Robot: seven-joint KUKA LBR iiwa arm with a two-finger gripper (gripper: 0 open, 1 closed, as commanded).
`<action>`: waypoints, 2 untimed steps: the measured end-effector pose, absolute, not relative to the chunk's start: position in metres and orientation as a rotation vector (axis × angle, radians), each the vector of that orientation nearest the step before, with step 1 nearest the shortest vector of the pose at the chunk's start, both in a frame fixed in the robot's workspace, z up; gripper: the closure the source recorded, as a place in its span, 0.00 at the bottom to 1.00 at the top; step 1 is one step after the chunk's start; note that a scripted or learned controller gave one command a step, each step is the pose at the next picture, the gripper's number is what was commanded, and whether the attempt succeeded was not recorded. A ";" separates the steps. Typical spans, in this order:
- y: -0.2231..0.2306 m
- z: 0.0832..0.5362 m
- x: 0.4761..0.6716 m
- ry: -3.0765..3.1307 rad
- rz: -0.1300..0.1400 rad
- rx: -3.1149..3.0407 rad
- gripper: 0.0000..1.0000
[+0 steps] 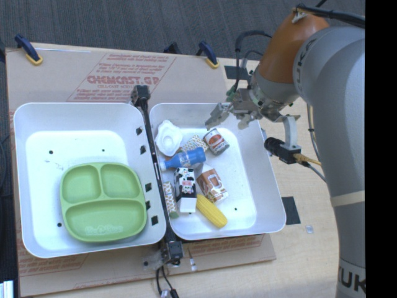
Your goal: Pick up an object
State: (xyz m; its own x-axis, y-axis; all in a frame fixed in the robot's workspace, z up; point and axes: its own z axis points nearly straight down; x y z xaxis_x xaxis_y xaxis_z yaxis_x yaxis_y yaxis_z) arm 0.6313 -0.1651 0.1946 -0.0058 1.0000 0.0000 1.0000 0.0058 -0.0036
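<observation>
One corn cob (211, 212) (yellow), long axis diagonal, gripper (228, 118) above can (216, 141)

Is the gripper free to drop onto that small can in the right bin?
Probably yes: the gripper hovers just above the can, which lies apart from the blue bottle, its top uncovered.

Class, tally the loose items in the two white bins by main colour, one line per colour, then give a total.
Green: 1, the divided plate in the left bin.
White: 1, the crumpled cup.
Blue: 1, the bottle.
Yellow: 1, the corn cob.
Brown-red: 2, the can and the packet.
Black-and-white: 1, the cow carton.
Total: 7
</observation>
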 end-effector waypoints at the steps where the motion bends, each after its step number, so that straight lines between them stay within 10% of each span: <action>1: -0.154 0.091 0.561 -2.226 0.006 -2.211 0.00; 2: -0.154 0.102 0.562 -2.232 0.007 -2.206 1.00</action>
State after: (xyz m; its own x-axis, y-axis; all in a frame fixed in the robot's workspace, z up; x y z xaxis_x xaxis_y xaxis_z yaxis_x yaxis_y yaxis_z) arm 0.5621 -0.1541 0.1018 -0.0117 0.9999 -0.0007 0.9999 0.0117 -0.0055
